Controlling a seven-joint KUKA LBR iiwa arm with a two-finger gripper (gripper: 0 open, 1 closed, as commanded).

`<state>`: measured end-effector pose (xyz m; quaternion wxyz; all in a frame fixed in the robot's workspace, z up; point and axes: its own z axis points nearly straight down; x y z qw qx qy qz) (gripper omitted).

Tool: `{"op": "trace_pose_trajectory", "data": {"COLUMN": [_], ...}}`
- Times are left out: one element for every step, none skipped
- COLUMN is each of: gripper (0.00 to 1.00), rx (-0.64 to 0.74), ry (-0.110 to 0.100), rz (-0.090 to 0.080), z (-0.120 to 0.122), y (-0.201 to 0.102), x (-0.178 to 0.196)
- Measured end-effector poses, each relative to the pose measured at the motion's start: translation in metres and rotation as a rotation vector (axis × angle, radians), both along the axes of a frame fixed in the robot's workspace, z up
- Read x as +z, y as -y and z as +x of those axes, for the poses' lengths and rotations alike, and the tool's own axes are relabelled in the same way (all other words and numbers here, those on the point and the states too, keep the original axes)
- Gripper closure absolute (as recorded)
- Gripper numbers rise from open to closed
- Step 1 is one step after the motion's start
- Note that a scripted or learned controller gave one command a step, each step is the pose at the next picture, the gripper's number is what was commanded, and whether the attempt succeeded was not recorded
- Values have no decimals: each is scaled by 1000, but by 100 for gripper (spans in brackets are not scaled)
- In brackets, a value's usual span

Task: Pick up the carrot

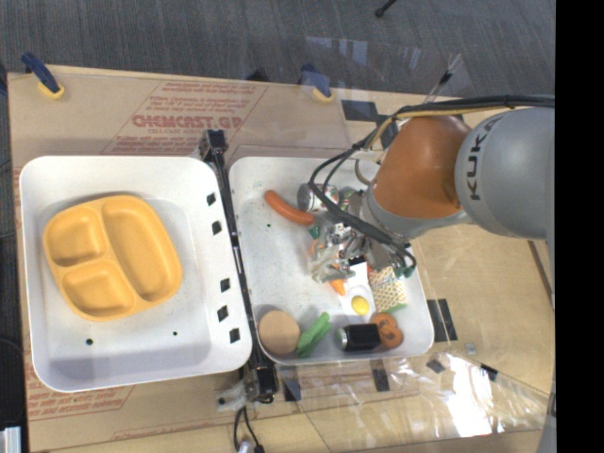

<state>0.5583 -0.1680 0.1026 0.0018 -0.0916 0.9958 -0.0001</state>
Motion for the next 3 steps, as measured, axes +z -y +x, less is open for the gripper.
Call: {"op": "trace_pose_trajectory", "data": {"gripper": [100, 100, 100], "rx": [54, 1, 139], "ry": [-10, 10, -1], "rz": [2, -2, 0], "z": [-76, -53, -15], "y": [-2, -32, -14], "x": [-12, 64, -12]}}
